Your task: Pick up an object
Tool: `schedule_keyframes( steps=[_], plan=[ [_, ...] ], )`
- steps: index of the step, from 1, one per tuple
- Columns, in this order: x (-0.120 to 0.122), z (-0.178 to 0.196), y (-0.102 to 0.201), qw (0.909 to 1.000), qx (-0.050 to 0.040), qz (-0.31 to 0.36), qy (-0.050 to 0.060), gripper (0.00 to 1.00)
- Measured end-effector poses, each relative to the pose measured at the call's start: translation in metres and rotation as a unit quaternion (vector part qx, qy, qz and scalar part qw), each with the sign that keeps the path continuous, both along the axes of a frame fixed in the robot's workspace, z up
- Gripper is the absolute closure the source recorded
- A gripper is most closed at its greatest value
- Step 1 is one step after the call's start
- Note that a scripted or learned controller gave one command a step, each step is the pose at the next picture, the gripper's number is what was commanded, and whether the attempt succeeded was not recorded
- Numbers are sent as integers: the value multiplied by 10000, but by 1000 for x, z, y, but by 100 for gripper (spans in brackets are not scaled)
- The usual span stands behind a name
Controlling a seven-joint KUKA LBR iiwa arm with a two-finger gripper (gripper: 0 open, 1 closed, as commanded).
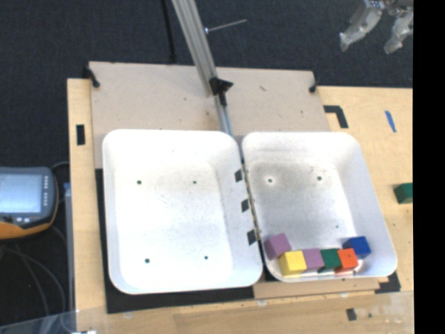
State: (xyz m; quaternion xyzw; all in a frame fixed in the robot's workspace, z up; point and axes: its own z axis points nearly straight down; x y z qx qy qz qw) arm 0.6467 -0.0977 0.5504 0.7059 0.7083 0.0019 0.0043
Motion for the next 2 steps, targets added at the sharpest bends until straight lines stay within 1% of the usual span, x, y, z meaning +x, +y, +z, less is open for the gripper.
schedule_keyframes(
  steps=[1,2],
  plan=[
    [-15,-164,90,10000,18,12,82,0],
    [-14,-98,18,10000,-7,-48,2,0]
  ],
)
